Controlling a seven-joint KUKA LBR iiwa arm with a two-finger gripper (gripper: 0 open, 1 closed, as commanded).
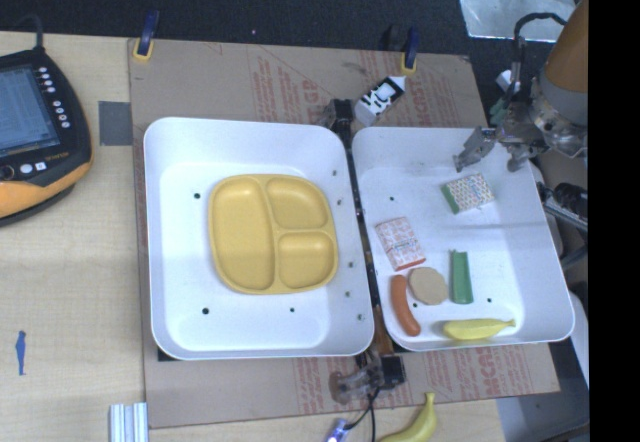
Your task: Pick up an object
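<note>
hovering fingers spread open above checkered packet.

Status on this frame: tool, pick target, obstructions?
Tool open, hovering over right white bin, nothing held. Nearest item: flat green-checked packet, just below it. Nothing on top of the packet.

arm: orange band, grey metal wrist | claw: grey, two thin metal fingers | dark cable at wrist

One fixed camera high above the bench, slanting down over both white bins, arm side right
</note>
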